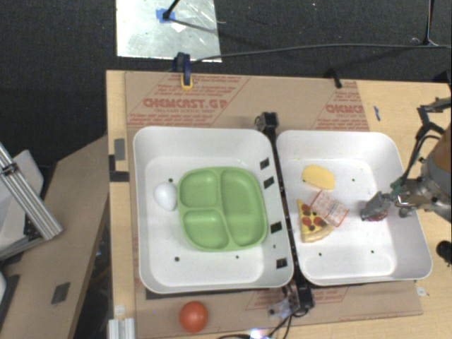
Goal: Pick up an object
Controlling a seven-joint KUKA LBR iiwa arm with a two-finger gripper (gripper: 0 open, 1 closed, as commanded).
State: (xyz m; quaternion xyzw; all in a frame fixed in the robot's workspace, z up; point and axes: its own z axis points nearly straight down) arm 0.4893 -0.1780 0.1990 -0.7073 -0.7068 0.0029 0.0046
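In the right bin [353, 260] lie a yellow oval piece [318, 176], a toy pizza slice [311, 224] and a small clear wrapped item with red print [330, 207] resting partly on the slice. My gripper [374, 210] hangs low at the bin's right side, about a hand's width right of the wrapped item, with the arm coming in from the right edge. Its dark fingertips point left toward the objects. Nothing shows between them.
The left bin [205, 143] holds a green divided tray [222, 208] and a white egg-shaped ball [165, 195] at the tray's left. A red-orange ball [193, 316] sits on the bench below the left bin. Cables run behind the bins.
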